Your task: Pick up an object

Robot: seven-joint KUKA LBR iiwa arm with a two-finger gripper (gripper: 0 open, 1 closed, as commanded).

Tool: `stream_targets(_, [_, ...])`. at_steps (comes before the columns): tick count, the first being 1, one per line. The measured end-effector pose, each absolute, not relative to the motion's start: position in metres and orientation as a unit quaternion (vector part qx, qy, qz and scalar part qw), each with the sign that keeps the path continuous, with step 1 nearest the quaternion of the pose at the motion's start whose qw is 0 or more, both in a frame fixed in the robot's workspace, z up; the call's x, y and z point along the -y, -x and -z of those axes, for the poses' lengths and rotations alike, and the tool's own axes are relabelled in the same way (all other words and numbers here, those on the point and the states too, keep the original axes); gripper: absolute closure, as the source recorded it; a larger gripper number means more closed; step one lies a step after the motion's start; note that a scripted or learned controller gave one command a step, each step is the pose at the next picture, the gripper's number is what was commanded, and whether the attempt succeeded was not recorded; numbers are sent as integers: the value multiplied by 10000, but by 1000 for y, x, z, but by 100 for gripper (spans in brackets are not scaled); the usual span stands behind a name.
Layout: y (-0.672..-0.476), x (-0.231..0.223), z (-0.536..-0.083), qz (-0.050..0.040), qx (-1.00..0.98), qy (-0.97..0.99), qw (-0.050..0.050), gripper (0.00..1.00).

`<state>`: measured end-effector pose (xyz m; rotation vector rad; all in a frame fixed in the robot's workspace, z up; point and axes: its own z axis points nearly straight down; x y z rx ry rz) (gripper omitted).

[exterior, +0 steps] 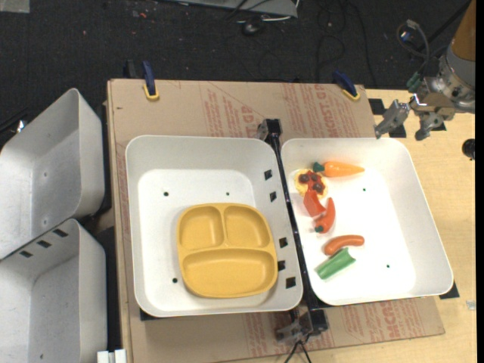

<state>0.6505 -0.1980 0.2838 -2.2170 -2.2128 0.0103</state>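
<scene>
Approach stage: gripper (412, 121) spread, empty, above right bin's (423, 225) far corner; next, descend onto carrot (344, 169) or neighbouring toy food.

Open floor right of sausage (344, 243)

Robotics lab setup. Counter (227, 97) was bare particle-board sheet held by blue clamps (150, 82). Two white bins (144, 165) sat side by side on it, spare bins (45, 165) stacked at left. Loose cables (333, 44) trailed over dark carpeted floor (68, 44) behind.
</scene>
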Motion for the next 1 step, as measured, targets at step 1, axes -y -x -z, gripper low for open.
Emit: stream_targets(1, [-652, 197, -292, -1, 7075, 7068, -5, 0])
